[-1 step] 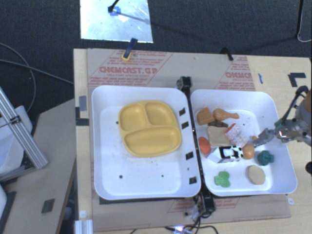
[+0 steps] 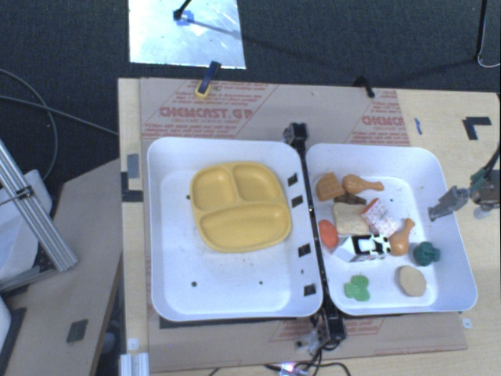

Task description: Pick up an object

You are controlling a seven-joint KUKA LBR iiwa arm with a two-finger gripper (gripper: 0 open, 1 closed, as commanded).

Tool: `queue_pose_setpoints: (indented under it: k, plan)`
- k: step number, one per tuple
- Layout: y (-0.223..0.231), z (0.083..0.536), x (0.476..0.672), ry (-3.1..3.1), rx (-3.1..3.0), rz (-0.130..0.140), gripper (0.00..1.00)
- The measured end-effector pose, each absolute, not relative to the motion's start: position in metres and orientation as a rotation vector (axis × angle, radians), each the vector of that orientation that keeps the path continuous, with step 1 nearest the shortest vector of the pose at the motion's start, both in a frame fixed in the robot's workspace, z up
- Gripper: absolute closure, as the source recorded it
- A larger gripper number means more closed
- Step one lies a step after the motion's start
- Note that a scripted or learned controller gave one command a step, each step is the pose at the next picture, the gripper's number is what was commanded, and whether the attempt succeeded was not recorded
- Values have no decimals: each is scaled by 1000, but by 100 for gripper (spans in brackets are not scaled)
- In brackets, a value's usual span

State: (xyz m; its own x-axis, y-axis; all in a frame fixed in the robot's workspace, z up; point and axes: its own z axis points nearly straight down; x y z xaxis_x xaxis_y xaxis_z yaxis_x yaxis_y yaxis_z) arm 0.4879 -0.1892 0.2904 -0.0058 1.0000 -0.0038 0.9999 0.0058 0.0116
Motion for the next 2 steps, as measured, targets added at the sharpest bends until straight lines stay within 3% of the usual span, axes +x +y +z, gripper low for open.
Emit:
queue_pose_setpoints:
  k: [1,2]
  plan:
    - [-189,296,489,2226,2205,6,100]
    - [-189,296,489,2226,2207,6,0]
